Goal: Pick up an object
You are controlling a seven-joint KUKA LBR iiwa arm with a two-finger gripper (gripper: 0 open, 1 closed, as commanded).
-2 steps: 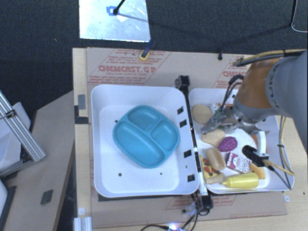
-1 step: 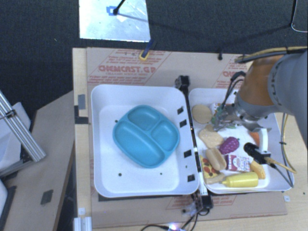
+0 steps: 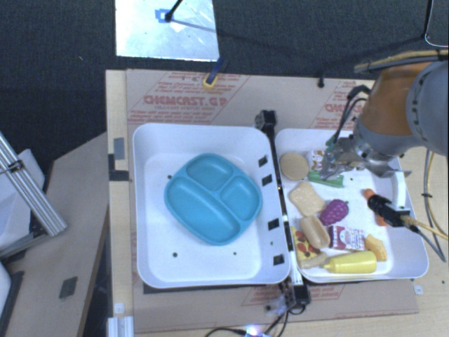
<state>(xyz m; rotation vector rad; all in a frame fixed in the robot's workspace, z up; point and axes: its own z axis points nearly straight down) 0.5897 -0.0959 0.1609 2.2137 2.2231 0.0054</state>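
The yellow mustard bottle [image 3: 350, 262] is lying lower right in the right bin [image 3: 414, 258], looking light, slick plastic; best gripped across its middle. The gripper [image 3: 335, 161] is hovering at the bin's top, its state impossible to tell

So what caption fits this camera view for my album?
Gripper low over toy food in the right bin; blue plate in the left bin.

Grey KUKA arm w/ orange band above wrist reaches in from right, wrist bent downward, end effector [image 3: 334, 163] lowered at far end of the right-hand bin, finger state unclear.
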